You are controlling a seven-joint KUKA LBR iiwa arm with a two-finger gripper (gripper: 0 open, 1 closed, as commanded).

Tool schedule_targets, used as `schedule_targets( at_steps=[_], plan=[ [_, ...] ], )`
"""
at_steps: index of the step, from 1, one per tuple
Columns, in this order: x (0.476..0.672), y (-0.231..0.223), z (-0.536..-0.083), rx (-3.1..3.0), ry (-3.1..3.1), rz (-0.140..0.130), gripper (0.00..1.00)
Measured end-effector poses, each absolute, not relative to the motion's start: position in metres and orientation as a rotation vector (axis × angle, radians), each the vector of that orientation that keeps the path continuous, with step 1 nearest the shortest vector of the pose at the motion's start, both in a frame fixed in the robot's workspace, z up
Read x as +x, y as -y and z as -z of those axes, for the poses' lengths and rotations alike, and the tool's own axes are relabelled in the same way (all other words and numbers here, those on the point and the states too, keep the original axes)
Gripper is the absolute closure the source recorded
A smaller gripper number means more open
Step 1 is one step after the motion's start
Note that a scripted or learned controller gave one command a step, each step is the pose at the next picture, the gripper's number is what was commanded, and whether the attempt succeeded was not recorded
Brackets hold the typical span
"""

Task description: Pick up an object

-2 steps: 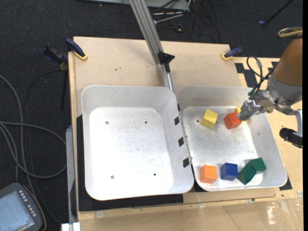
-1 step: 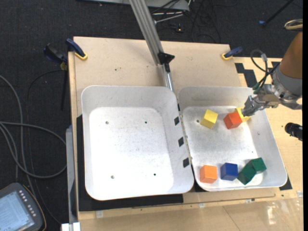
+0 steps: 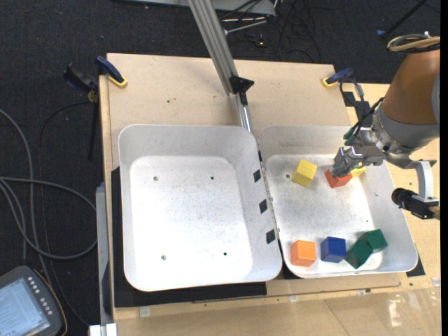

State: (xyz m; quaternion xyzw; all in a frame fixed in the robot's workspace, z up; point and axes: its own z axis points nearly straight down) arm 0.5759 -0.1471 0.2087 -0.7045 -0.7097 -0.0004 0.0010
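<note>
Nearest the lens, at 7 o'clock in the camera view, a grey handheld screen (image 3: 24, 306) lies on the dark floor; its display is too small to read. Left bin (image 3: 140, 152): a shallow white tray with a speckled floor, probably the drop-off side. Clamps (image 3: 108, 72) at 11 o'clock and (image 3: 338, 77) at 1 o'clock grip the bench's far corners, apparently to keep the board from shifting. A slanted metal strut (image 3: 213, 37) descends from 12 o'clock to the seam between the trays. Right bin (image 3: 395, 208): holds the loose blocks. A yellow cube (image 3: 304, 173) sits tilted near the tray's far side. Just to its right lies a red block (image 3: 339, 179), the likely target of the pick. The gripper (image 3: 344, 164) hangs directly over it, at about 3 o'clock in the frame, touching or nearly touching its top; whether the claw is spread or pinched cannot be told. Along the near wall, at 5 o'clock, run an orange cube (image 3: 303, 252), a blue cube (image 3: 334, 249) and two green blocks (image 3: 367, 248) pressed together, seemingly slid down against the rim. No brand, label or legible writing is discernible anywhere.
</note>
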Motion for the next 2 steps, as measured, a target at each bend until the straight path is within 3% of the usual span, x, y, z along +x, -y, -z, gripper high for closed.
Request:
schedule_targets(
  at_steps=[2],
  plan=[
    [0.558,0.038,-0.22,-2.212,2.231,0.004,1.0]
  ],
)
